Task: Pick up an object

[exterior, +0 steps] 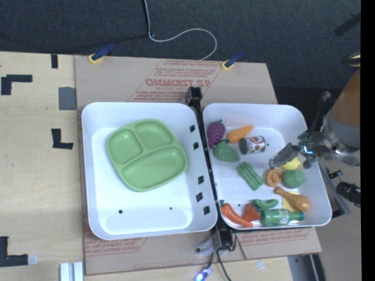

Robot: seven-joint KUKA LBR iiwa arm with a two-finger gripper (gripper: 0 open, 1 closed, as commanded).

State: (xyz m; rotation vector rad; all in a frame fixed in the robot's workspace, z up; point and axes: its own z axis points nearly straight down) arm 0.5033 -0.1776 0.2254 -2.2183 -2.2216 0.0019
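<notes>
Above the right-hand shallow white bin (296, 117), near its right wall, hangs the two-finger gripper (288, 157) of the grey arm with the orange band (350, 107), which reaches in from the right. A dark finger (283, 155) slants down and to the left over the bin floor; how wide the gripper stands, and whether anything lies between its fingers, cannot be told from this slant.

Just below that finger, touching or nearly touching it, sits a small yellow toy piece (291, 164), with a round green toy fruit (293, 178) beneath it and an orange ring-shaped toy (273, 177) to their left. A tan toy drumstick (292, 198) lies below the green fruit, its long axis running from upper left to lower right.

Left of the gripper stands a small white can with a red label (254, 144), lying on its side with its axis roughly left to right. An orange toy carrot (240, 134) lies above the can, and a purple bunch of toy grapes (215, 132) lies left of the carrot. A dark green leafy toy (225, 152) sits under the grapes, and a green toy bean pod (250, 176) slants towards the lower right.

Along the bin's near wall lie a green toy bottle (282, 217), long axis left to right, and a red toy pepper (234, 215).

Left of that bin, the second shallow white bin (96, 119) bears a green three-part plastic plate (146, 154).
</notes>
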